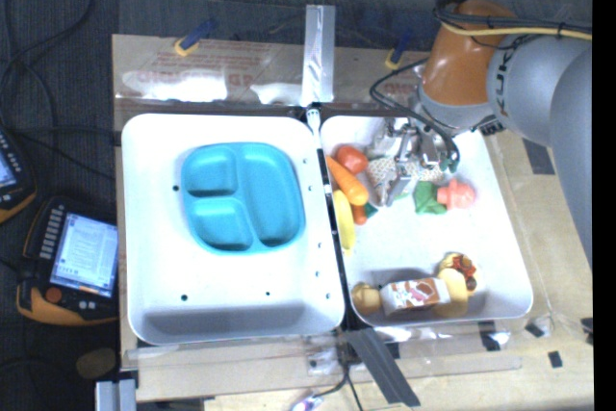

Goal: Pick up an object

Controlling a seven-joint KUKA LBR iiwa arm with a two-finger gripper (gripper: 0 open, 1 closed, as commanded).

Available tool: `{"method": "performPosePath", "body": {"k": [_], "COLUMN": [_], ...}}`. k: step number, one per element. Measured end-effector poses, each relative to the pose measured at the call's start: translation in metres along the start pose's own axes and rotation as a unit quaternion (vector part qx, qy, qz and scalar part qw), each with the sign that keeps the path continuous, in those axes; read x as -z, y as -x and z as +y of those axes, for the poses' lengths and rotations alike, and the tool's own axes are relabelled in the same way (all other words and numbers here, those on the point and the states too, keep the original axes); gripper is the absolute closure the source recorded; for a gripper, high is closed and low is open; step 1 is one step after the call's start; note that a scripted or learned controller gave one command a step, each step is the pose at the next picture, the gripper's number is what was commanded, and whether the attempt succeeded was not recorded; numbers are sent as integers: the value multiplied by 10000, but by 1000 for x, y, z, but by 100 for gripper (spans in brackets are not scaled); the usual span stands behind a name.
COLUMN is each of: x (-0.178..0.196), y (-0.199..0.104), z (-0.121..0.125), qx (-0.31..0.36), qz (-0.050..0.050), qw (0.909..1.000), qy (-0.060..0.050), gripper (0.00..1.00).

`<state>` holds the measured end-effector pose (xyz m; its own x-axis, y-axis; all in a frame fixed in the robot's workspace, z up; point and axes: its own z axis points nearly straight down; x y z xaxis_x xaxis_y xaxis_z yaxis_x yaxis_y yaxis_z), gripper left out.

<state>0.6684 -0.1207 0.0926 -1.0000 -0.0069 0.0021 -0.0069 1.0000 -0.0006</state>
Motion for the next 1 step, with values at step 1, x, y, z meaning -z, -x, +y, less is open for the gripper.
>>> {"method": "performPosePath", "body": {"k": [1], "x": [146], "y": [1], "z": [-27], "qx": [-302], "qz": [-41], "qw": [9995], "qy": [0], "gripper": [0]}}
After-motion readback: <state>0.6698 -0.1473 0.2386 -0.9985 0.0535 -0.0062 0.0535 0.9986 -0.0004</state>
